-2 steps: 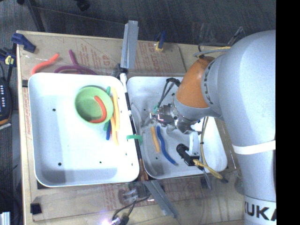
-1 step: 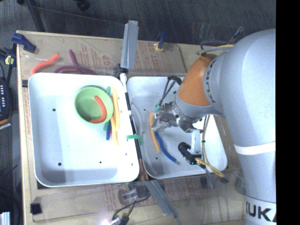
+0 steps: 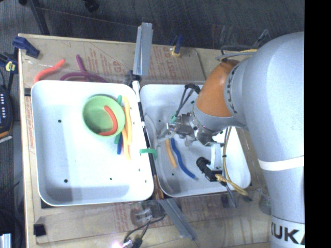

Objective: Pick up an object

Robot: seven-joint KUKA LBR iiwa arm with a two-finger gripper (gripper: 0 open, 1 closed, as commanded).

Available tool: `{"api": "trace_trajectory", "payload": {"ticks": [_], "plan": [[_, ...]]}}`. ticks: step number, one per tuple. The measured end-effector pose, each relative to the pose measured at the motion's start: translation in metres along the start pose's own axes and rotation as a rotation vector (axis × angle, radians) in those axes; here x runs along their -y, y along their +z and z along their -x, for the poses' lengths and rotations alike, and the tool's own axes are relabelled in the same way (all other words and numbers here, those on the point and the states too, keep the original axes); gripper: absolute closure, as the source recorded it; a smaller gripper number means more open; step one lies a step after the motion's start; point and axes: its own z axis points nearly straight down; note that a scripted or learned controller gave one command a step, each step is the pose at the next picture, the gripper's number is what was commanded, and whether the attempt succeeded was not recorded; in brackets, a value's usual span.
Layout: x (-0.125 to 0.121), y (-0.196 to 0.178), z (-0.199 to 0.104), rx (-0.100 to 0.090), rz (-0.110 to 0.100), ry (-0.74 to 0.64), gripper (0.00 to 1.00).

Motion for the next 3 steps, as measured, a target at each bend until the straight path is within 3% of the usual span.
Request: {"api": "trace_trajectory", "payload": {"ticks": [1,2,3], "plan": [[0.0,-0.009,0.0,-0.001,-0.003,-0.002,1.0],[0.0,-0.009,0.0,-0.001,-0.003,-0.002,0.0],[0.036,0.008,-0.005,0.006,0.014,-0.228,0.0]]}}
